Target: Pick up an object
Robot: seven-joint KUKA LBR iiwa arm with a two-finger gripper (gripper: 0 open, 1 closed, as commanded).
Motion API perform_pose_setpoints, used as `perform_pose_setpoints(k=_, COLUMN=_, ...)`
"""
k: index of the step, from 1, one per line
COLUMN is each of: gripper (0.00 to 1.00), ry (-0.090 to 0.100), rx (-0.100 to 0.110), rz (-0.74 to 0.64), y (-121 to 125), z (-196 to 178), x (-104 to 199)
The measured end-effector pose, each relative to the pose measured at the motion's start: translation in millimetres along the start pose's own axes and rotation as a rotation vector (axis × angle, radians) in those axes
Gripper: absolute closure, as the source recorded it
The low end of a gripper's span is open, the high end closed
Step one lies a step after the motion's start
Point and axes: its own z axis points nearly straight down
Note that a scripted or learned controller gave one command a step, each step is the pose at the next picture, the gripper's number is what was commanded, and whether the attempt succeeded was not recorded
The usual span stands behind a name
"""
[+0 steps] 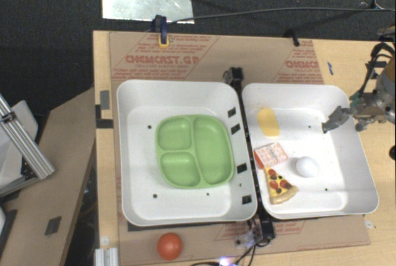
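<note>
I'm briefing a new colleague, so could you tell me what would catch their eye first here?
The green tray in the left bin stands out most. The right bin holds a yellow block, a white egg and a pizza slice, with the gripper at its right edge.

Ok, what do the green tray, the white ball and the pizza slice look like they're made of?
Green tray: looks like moulded plastic, matte, one even colour with soft rounded compartment walls. White ball: smooth and faintly glossy, with a soft highlight; hard plastic or foam, I cannot tell which. Pizza slice: seems a toy, plastic or rubber, with flat bright colours and a slight sheen.
</note>
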Motion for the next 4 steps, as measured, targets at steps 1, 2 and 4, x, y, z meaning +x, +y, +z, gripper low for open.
perform_pose_setpoints(k=1, gripper=0.0, ry=-0.002, rx=-0.01, rz=-0.003, y=2.4, z=-5.4, x=0.3)
perform_pose_setpoints(k=2, gripper=0.0, ry=-0.002, rx=-0.008, rz=-0.001, y=4.3, z=37.5, x=-4.9)
perform_pose_setpoints(k=4, gripper=0.0, ry=-0.001, rx=-0.007, rz=-0.001, y=1.4, z=143.1, x=6.0)
